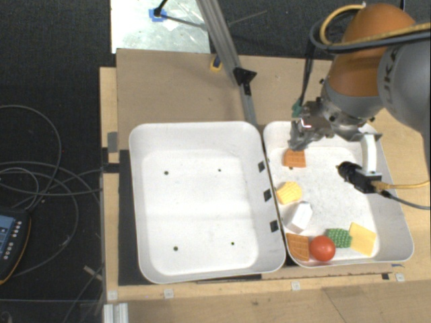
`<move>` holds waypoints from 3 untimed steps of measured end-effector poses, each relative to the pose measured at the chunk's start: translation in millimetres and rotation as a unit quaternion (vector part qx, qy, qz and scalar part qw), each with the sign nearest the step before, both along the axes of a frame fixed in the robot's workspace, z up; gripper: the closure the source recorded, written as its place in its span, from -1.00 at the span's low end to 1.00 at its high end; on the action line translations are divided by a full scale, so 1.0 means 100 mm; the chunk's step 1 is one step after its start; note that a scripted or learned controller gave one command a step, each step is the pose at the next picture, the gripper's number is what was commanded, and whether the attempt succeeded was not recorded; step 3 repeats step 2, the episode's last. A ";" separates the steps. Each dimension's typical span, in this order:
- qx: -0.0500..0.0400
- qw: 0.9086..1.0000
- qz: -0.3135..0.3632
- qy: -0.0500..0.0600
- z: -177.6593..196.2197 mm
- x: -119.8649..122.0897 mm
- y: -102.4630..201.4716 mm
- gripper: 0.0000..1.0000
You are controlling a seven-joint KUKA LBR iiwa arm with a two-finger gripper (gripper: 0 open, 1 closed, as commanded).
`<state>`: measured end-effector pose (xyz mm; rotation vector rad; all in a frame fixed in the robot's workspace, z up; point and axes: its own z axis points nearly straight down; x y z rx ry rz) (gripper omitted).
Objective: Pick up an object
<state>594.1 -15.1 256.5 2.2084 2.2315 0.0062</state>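
Orange ridged plastic block point(294, 158) lies in the right shallow white bin point(397, 231), at its far end. We find the pincer point(299, 138) directly above that block, seemingly touching its top; its opening we cannot tell. Nearer in the same bin lies a yellow corn piece point(289, 193), apart from the block.

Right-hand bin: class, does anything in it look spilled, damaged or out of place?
Nothing stands out. The right-hand bin holds small toy foods lying loose: an orange piece beneath the claw, a yellow corn piece, a white block and a red tomato.
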 end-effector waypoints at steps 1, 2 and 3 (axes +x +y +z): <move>0.000 1.000 0.000 0.000 0.03 0.21 0.53 1.00; 0.000 1.000 0.000 0.001 -0.15 0.43 0.96 1.00; 0.000 1.000 0.000 0.001 -0.15 0.43 0.96 1.00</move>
